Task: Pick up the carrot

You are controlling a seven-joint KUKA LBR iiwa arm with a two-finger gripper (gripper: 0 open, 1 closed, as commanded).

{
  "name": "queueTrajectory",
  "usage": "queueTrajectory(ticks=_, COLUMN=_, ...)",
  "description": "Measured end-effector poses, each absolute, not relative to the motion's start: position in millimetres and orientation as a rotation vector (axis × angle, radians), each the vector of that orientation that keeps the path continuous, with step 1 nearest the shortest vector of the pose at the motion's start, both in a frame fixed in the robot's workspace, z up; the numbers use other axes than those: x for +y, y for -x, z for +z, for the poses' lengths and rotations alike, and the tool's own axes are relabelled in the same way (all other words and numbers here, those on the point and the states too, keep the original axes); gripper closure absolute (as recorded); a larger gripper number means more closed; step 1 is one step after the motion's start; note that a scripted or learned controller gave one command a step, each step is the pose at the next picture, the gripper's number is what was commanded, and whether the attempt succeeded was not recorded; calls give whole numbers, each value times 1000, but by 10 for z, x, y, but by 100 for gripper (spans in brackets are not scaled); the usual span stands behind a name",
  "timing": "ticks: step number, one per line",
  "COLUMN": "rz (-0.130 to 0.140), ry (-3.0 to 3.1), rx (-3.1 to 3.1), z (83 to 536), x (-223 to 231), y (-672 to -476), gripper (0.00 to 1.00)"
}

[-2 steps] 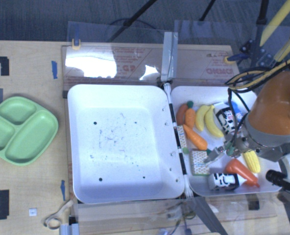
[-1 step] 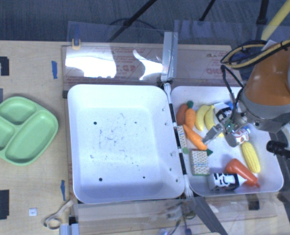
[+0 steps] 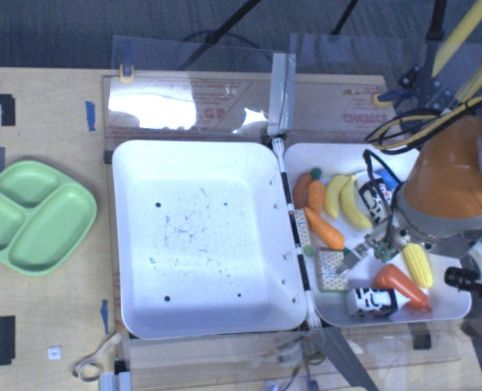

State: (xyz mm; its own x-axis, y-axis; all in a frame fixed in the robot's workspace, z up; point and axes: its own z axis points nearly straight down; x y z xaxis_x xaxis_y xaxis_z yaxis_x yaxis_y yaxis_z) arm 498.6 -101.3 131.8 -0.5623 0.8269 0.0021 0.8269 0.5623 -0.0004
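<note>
An orange carrot (image 3: 325, 227) lies at a slant near the left wall of the right bin (image 3: 457, 308). A second, redder carrot-like piece (image 3: 402, 287) lies near that bin's front edge. My gripper (image 3: 370, 249) hangs low over the middle of the right bin, between the two, just right of the first carrot's lower end. I see nothing clearly held in it. The arm's orange band (image 3: 449, 173) rises behind it and hides part of the bin.
Two yellow bananas (image 3: 347, 199), a corn cob (image 3: 418, 265), a brown piece (image 3: 304, 190), a patterned card (image 3: 332, 269) and a black-and-white item (image 3: 372, 300) share the right bin. The left bin (image 3: 135, 169) sits beside it. A green divided plate (image 3: 36, 216) lies far left.
</note>
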Motion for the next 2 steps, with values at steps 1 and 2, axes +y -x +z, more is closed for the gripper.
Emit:
queueTrajectory(ticks=1, rz=-9, ry=1258, rx=-2890, z=925, x=-1006, y=-5640, gripper=0)
queueTrajectory(ticks=2, rz=-18, ry=1265, rx=-2897, z=1035, x=-1007, y=-5674, gripper=100)
